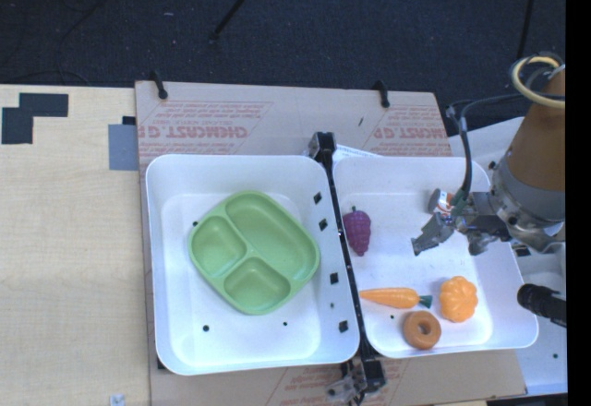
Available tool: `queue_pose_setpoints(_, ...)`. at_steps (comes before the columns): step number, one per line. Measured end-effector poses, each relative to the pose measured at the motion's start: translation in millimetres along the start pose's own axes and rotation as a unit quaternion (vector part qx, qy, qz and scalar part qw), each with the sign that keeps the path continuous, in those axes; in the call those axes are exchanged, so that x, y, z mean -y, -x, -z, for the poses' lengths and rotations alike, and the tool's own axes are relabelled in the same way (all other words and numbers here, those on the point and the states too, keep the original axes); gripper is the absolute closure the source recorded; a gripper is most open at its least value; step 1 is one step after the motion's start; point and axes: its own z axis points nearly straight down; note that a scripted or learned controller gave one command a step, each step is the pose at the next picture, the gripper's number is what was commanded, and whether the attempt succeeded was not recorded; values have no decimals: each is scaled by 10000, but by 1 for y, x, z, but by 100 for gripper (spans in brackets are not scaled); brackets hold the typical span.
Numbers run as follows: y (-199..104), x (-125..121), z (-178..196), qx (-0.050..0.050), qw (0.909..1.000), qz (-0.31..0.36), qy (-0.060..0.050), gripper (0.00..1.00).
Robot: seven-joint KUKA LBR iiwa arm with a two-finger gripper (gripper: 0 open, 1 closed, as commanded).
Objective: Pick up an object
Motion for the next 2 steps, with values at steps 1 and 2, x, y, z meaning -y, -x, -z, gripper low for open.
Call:
queue_pose_setpoints(1, 0, -1, 5, 3, 10000, 8, 41, 0)
queue_pose_setpoints(2, 5, -10, -51, -1, 10000, 4, 15, 0)
